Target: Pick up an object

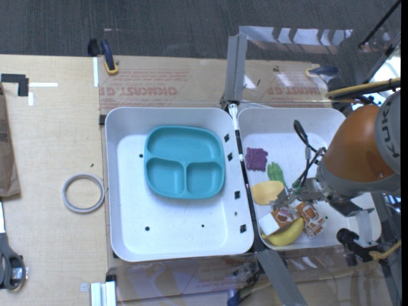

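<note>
The right bin (280,116) holds a purple piece (256,159), a green piece (276,173), a yellow rounded piece (267,191), a banana (285,233) and an orange-and-white packet (310,219). My gripper (292,199) hangs low over this pile, between the yellow piece and the packet, under the arm's orange band (357,148). Its fingertips sit close to the packet and the banana. Nothing is visibly lifted.
The left bin (118,190) carries a teal divided plate (185,162). A grey ring (83,192) lies on the bench to the left of the bins. A metal divider post (234,69) rises behind the bins. Scissors (11,269) lie at the bench's left edge.
</note>
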You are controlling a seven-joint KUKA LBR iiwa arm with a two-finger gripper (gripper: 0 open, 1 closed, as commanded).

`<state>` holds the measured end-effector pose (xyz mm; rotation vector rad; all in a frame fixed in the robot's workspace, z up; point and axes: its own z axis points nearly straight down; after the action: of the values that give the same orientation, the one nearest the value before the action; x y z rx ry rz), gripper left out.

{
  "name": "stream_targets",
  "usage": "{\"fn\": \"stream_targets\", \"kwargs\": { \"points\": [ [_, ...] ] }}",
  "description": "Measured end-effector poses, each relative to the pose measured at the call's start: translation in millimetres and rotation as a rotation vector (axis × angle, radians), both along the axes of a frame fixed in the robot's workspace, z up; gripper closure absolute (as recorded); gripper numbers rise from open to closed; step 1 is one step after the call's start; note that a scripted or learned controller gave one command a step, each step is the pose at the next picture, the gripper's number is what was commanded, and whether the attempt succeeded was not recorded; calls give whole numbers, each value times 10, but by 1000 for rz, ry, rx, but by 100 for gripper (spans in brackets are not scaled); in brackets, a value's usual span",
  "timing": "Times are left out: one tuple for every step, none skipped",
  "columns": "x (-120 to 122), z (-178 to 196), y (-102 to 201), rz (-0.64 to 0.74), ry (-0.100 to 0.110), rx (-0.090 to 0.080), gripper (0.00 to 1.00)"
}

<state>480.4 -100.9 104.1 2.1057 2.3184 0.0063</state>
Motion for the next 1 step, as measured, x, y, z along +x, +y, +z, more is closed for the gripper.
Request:
{"fn": "stream_targets", "kwargs": {
  "points": [
    [-18,-116,-269,49,6,1,0]
  ]
}}
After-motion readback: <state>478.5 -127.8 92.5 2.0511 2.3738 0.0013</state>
